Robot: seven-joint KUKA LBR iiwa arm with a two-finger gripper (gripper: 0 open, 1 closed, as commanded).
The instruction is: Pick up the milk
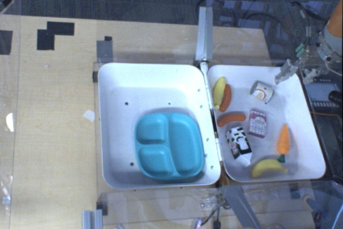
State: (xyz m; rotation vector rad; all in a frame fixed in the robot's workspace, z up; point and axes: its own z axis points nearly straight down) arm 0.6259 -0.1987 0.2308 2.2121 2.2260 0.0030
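Pale wooden desk (53,131) spread wide beneath two shallow white plastic bins side by side. Left bin (115,88) carrying a turquoise divided plastic tray (169,146) toward its near half. Right bin (313,161) crowded with play food. Grey arm with orange band (331,35) reaching in at the far right corner, gripper (286,71) poised over the right bin's far rim, nothing between its fingers, grip state impossible to tell from this angle. Down in the right bin: black-and-white cow-patterned milk carton (238,141) lying near the left wall, toward the near side, just below a reddish-brown sausage (231,118). Yellow banana (269,167) near the front edge, just right of the carton. Second yellow banana (218,90) at the far left, touching another red sausage (226,97). Orange carrot with green tip (283,140) to the right. Pink patterned box (258,123) in the middle. Small white carton with orange label (261,92) nearest the gripper, still apart from it
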